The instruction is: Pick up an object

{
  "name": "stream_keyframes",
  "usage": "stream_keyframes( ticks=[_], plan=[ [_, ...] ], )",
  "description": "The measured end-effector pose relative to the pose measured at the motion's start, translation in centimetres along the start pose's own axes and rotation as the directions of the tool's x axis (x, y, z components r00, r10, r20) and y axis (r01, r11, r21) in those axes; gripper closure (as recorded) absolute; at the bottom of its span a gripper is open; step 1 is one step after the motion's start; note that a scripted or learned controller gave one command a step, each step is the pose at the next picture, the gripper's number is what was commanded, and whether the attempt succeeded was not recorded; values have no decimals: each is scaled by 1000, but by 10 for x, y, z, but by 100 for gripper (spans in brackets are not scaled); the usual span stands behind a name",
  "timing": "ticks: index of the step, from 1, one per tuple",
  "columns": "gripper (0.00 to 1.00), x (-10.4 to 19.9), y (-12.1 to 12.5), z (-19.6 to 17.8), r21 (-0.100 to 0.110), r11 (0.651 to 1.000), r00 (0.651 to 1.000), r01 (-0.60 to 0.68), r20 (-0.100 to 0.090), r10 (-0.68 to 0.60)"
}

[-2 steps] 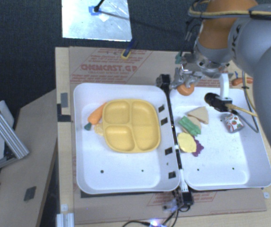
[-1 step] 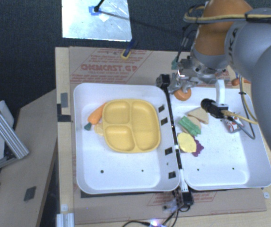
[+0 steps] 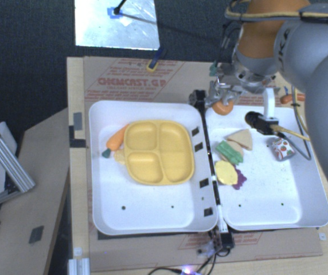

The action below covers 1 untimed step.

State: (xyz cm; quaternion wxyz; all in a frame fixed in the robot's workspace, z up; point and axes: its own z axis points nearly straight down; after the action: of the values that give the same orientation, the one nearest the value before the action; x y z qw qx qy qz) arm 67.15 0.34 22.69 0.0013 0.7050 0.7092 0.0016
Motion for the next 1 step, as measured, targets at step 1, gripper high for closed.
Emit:
stream_keyframes(
  ticks=[1],
  plan=[
    [100,2,-15,11,5,1000,1000,-5,1,5]
  ],
)
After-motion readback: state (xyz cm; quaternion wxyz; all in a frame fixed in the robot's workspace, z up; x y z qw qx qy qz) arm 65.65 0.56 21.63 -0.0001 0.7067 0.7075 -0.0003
